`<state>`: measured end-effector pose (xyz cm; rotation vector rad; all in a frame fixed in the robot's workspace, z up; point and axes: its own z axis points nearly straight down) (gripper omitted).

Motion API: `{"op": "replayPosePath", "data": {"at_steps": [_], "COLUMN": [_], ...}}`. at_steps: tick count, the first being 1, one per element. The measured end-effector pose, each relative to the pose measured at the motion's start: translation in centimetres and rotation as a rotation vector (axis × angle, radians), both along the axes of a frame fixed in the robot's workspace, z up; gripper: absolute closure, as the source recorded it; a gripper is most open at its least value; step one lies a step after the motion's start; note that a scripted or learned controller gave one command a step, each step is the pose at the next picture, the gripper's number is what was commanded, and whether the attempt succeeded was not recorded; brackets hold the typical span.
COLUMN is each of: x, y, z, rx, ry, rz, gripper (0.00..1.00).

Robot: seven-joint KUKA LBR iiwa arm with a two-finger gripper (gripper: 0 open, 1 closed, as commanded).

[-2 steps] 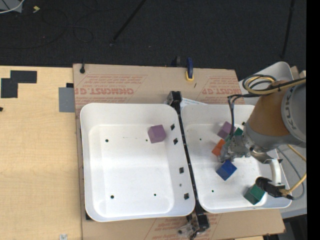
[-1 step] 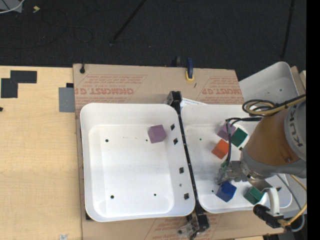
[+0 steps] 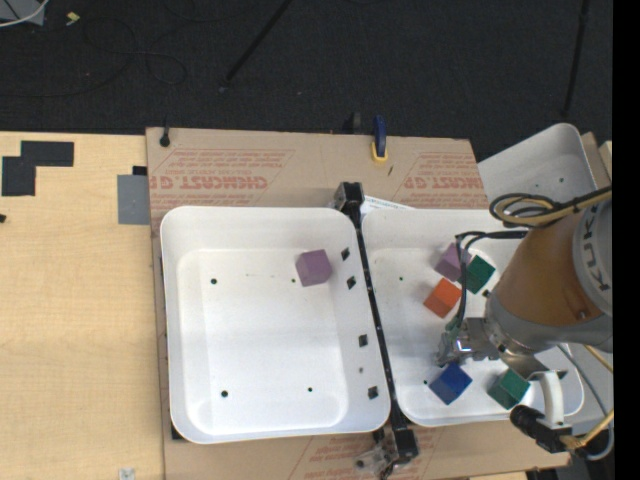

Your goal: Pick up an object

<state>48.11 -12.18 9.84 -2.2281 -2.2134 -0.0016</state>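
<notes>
My gripper (image 3: 452,348) is low in the right bin (image 3: 405,268), just above a blue cube (image 3: 451,383). An orange cube (image 3: 442,297) lies a little up from the gripper. A purple cube (image 3: 450,261) and a green cube (image 3: 480,272) sit farther back, close together. Another green cube (image 3: 511,388) lies to the right of the blue one, partly under the arm (image 3: 545,278). A lone purple cube (image 3: 313,266) rests in the left bin (image 3: 190,318). Nothing shows between the fingers.
A black divider strip (image 3: 366,318) runs between the two bins. The bins rest on a cardboard sheet (image 3: 250,173) over the wooden bench. A blue-and-yellow clamp (image 3: 379,138) holds the cardboard's far edge.
</notes>
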Motion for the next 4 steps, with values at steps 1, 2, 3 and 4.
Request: {"op": "replayPosePath", "data": {"at_steps": [1, 2, 3, 4], "x": [4.0, 13.4, 12.2, 10.8], "y": [-3.4, 2.6, 1.7, 2.5], "z": [-1.1, 2.5, 1.8, -1.3], "rx": [-0.001, -0.001, -0.002, -0.001], "ry": [0.002, -0.007, -0.001, 0.005], "rz": [0.005, 0.015, 0.008, 0.005], "gripper": [1.00, 1.00, 1.00, 1.00]}}
